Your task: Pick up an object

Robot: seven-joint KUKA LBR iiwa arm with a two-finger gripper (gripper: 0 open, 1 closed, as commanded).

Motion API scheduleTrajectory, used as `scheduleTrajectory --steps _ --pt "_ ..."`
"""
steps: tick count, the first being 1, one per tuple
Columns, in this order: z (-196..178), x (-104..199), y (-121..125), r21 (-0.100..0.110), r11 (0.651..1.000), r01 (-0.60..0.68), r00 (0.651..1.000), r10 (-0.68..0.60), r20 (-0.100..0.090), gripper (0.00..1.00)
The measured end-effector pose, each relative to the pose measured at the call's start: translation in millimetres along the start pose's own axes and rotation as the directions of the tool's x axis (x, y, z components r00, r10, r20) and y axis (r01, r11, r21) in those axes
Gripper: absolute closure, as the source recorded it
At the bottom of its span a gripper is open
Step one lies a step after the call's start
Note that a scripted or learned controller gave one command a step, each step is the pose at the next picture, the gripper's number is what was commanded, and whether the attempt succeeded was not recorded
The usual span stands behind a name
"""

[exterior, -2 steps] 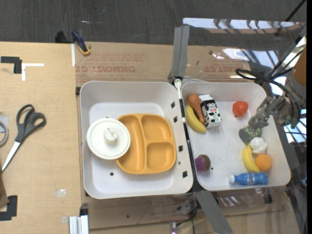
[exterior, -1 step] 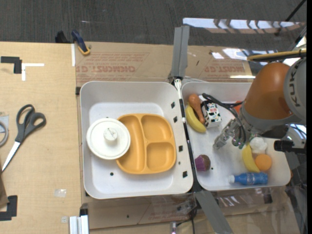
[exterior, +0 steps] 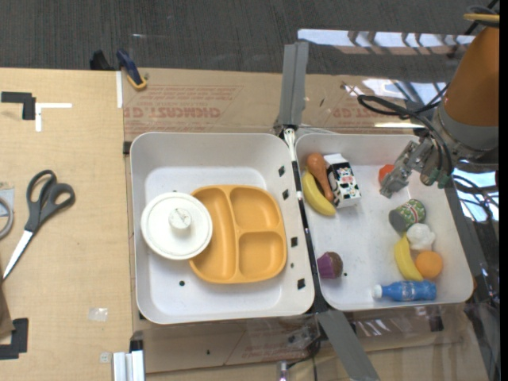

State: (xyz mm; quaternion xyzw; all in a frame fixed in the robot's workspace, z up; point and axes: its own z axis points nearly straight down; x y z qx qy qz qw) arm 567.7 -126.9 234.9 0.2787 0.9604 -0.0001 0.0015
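Found end effector low in right bin, toward its far right corner, on arm reaching in from the right. Couldn't tell whether it was apart or together: too small and cluttered w/ cables to read. Saw nothing clamped in it, so judged pick as not yet made.

Spotted red obj just beside end effector, on the left; couldn't tell if touching. Took it as the likeliest target, though only a guess. Looked to be resting on the bin floor, not lifted.

Noted other candidates lying in right bin: can near, just below end effector; white obj beside it; banana and orange touching further down; bottle on its side along the near wall; carton, 2nd banana and carrot-like obj bunched by the left wall; purple obj alone near the front left.

Saw left bin w/ plate and lid overlapping its left edge, well apart from end effector. Saw scissors on tabletop, outside both bins.

Judged progress: approach roughly done, everything else left to do, i.e. close on an obj, confirm grip, raise it clear of bin.
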Motion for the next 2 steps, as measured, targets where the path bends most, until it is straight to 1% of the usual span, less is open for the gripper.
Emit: scheduleTrajectory --steps 1,2 --pt "-62.1 -39.3 90.5 0.000 0.933 -0.359 0.933 0.359 0.001 1.00" --pt "-36.7 -16.9 138.2 0.004 0.785 -0.619 0.785 0.619 0.000 1.00"
